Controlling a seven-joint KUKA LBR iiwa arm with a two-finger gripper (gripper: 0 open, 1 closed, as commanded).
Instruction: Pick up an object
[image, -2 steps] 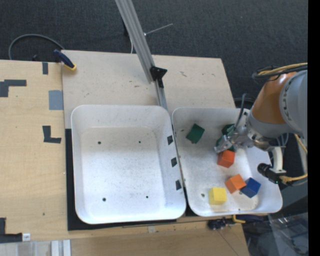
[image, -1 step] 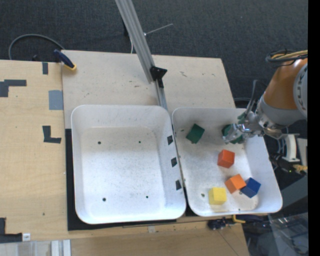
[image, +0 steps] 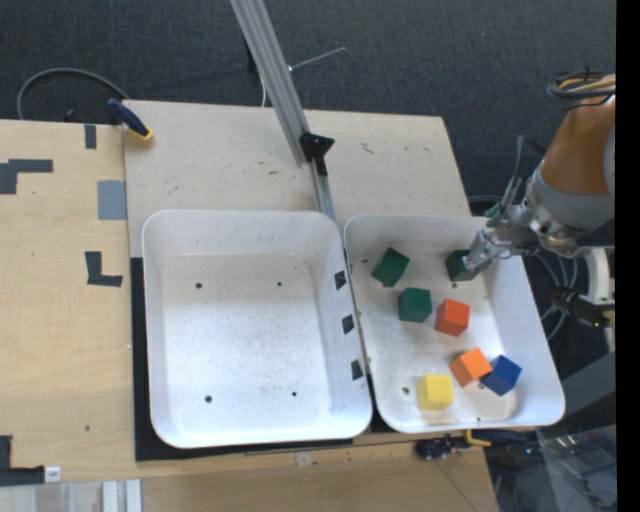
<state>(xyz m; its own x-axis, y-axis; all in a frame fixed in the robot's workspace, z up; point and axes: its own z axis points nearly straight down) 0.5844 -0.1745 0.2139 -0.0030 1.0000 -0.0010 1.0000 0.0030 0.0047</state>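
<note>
The right bin (image: 523, 318) holds several small blocks. Two green blocks (image: 390, 267) (image: 414, 304) lie near its middle, with a red-orange one (image: 452, 317) beside them. An orange block (image: 469, 366), a blue block (image: 502, 374) and a yellow block (image: 434, 391) sit near the front. A dark green block (image: 457, 266) lies at the bin's far right side. My gripper (image: 474, 256) reaches in from the right and its tip is right at that dark green block. Whether it grips the block is hidden.
The left bin (image: 250, 330) stands beside the right one, their rims meeting at the middle. A slanted metal pole (image: 278, 80) with a black clamp (image: 317, 147) crosses behind the bins. Cables hang at the right by the arm.
</note>
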